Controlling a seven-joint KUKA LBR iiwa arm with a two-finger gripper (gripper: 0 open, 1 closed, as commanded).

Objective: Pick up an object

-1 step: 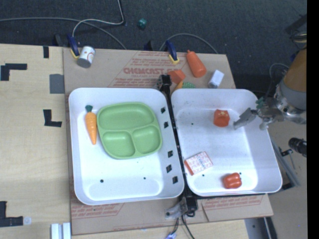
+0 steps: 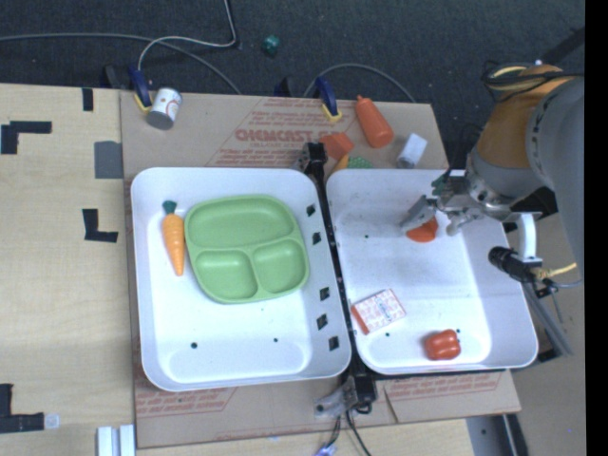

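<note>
Nearest, along the front edge of the right bin (image 2: 494, 350), a red pepper (image 2: 442, 346) lies close to the front right corner. Just behind it and toward the left wall of that bin, a small red-and-white card (image 2: 379, 311) lies flat and slightly askew.

Left bin (image 2: 152, 283): a green divided plate (image 2: 249, 247) sits in the middle, three compartments, all bare. An orange carrot (image 2: 174, 239) with a green top lies just beside the plate's left edge, lengthwise along the bin's left wall, top end toward the back.

Right bin, back half: a small red-orange piece (image 2: 423, 232) rests on the bin floor near the back edge. The gripper (image 2: 439, 213) sits directly over it, its grey fingers (image 2: 416, 214) spread apart to either side; the piece lies at their tips, whether touched cannot be told, and it is not clamped. The arm (image 2: 532, 150), grey with an orange band, crosses in over the bin's right wall.

Behind the bins, on the cardboard sheet (image 2: 256, 136): an orange bottle-shaped toy (image 2: 373, 122) near the back right corner, a smaller orange piece (image 2: 337, 146) just behind the seam between the bins, a small pale block (image 2: 412, 148) by the right edge, a white can (image 2: 163, 106) at the back left corner, and two blue-and-yellow clamps (image 2: 329, 101) on the back edge.
</note>
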